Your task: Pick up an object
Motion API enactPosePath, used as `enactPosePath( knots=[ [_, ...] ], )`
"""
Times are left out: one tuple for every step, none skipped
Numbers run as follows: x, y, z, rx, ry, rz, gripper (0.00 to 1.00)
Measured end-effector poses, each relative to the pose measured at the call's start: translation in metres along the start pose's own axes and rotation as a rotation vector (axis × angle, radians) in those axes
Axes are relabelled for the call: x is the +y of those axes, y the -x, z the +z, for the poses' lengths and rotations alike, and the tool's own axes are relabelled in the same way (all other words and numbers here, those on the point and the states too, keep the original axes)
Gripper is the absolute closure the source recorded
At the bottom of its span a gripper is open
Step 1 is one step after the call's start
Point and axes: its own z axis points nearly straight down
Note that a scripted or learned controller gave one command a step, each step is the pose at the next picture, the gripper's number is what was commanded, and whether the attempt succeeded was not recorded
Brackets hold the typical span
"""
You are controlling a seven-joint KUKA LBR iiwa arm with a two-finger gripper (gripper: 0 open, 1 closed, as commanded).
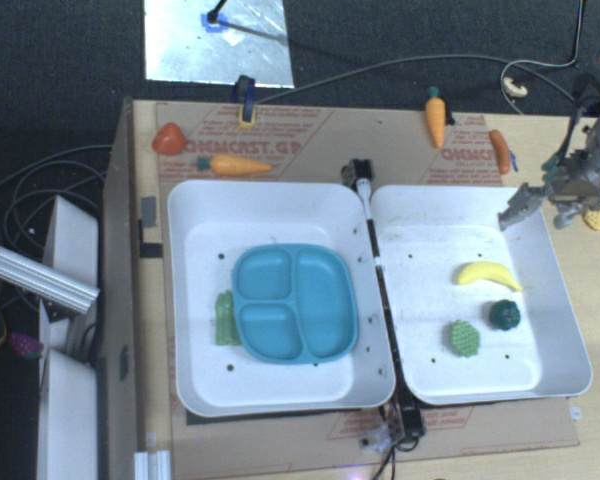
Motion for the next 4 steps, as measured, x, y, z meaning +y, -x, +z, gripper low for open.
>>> enactPosePath(
  knots=[
    [0.001,-0.068,0.174,0.003,-0.008,-0.001,0.00],
    [-0.051,-0.041,0.187,0.000,-0.002,0.003,0.00],
    [-0.094,-0.064,0.187,0.001,-0.002,0.002,0.00],
    [-0.092,-0.064,0.176,0.002,0.002,0.001,1.00]
  ],
)
